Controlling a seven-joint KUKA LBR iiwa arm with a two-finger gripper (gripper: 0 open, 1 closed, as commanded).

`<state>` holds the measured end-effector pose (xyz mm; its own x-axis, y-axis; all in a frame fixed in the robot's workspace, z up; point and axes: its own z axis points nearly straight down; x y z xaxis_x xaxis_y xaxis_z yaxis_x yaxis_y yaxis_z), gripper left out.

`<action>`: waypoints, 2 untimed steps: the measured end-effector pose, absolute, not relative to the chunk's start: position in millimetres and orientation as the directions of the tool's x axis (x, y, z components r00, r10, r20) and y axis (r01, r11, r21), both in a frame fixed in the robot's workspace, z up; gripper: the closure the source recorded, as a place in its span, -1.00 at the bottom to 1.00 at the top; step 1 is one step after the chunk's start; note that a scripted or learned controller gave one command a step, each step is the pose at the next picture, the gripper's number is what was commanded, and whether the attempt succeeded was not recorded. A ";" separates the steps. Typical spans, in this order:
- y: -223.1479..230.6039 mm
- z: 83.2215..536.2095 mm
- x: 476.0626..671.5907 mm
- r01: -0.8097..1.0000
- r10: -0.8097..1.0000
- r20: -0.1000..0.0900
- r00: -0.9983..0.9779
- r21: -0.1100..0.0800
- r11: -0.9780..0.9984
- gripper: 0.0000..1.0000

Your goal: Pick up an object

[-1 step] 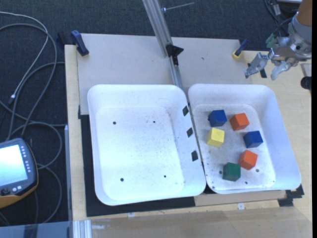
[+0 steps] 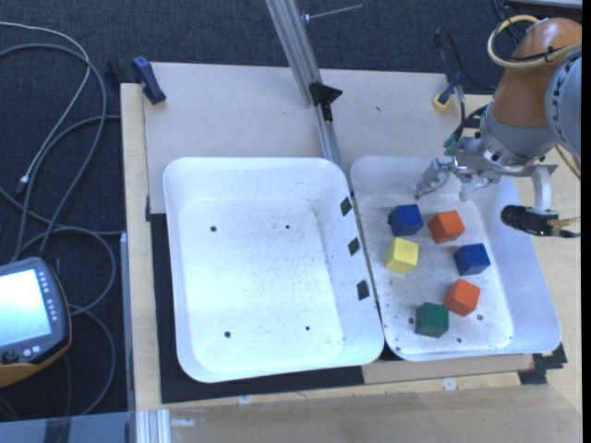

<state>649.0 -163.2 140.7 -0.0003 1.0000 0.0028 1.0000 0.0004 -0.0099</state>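
Camera view. Right bin [image 2: 531, 293]: six cubes, none with a long axis. Blue cube [image 2: 404, 219] and orange cube [image 2: 446, 226] at the far end, side by side. Yellow cube [image 2: 402, 255] just below the blue one, turned slightly. Second blue cube [image 2: 471, 258] toward the right wall. Second orange cube [image 2: 463, 296] and green cube [image 2: 431, 319] nearest the front. Gripper [image 2: 454, 179]: above the bin's far end, fingers spread, nothing between them. Left bin [image 2: 185, 192]: white, speckled.

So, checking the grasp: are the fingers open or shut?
Open: the fingers splay apart above the white right bin, nothing between them.
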 end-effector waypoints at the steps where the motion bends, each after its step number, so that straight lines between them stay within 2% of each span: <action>1: -90.1 99.8 666.0 1.000 1.000 0.005 -0.007 -0.006 0.007 -1.00; 2: -90.7 99.6 618.5 1.000 1.000 0.001 0.001 -0.006 -0.001 -1.00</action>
